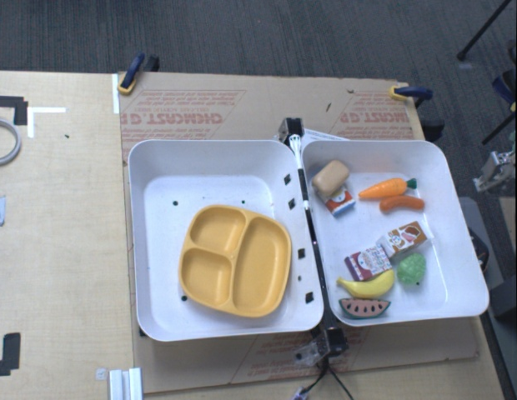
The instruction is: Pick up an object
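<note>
The right bin [459,248] holds several toy foods. A tan bread-like block [331,175] and a small red and white carton [342,201] lie at its far left. Two orange carrots [392,188] [403,204] lie beside them. Nearer the front are a brown and white carton [405,239], a red and white carton [368,262], a green lumpy toy [411,269], a banana [367,286] and a watermelon slice [363,307]. A small grey metal part that looks like my gripper [496,172] pokes in at the right edge, outside the bin and well apart from every toy.
The left bin [150,223] holds a yellow divided plate [235,259]. Both bins rest on a cardboard sheet [242,107] clamped to the wooden bench. A black hinge strip [303,215] runs between the bins. Dark floor lies beyond the bench.
</note>
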Controlling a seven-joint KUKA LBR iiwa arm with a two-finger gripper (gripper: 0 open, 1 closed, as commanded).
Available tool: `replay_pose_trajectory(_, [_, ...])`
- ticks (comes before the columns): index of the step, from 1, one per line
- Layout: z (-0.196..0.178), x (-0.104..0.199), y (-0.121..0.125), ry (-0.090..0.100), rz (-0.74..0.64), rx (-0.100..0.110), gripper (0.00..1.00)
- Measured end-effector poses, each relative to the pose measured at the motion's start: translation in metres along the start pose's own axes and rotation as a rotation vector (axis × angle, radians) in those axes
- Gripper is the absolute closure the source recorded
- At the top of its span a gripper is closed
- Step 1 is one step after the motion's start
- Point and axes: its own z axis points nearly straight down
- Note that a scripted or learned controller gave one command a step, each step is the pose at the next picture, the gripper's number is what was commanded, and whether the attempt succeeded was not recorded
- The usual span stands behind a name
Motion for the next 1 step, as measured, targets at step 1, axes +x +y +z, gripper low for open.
replay_pose_trajectory(1, [-0.0097, -0.0005, 0.0011, -0.002, -0.002, -0.001, 1.00])
